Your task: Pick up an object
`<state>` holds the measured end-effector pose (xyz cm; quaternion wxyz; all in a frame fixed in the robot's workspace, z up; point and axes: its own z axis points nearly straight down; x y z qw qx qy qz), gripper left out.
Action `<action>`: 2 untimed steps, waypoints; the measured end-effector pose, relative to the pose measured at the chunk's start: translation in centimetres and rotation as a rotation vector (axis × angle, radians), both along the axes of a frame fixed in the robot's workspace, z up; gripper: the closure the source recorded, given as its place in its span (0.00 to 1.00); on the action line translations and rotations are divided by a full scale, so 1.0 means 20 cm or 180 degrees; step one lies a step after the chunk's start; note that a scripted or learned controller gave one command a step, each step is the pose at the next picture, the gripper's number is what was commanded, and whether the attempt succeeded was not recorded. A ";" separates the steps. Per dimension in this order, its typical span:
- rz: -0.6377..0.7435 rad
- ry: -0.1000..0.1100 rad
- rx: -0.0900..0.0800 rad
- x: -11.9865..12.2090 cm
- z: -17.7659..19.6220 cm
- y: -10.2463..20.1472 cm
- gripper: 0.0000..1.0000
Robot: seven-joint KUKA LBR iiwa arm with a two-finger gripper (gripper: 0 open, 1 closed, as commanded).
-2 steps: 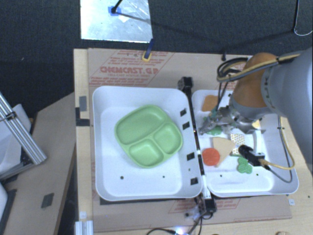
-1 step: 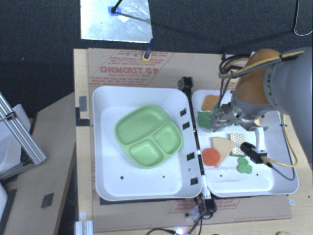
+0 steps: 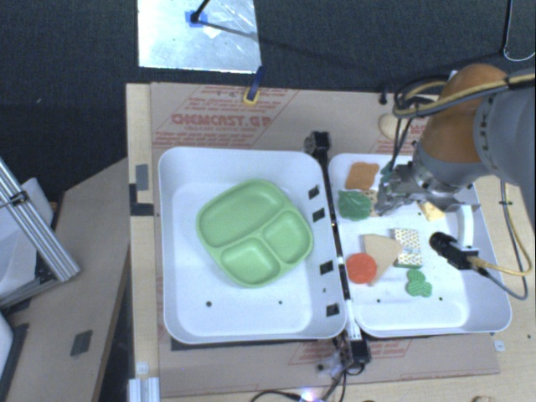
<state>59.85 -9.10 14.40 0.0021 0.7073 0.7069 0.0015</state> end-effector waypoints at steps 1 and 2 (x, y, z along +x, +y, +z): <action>0.0018 -0.0008 0.0000 0.03 0.31 0.03 1.00; 0.0017 0.0004 0.0002 0.03 0.41 0.03 1.00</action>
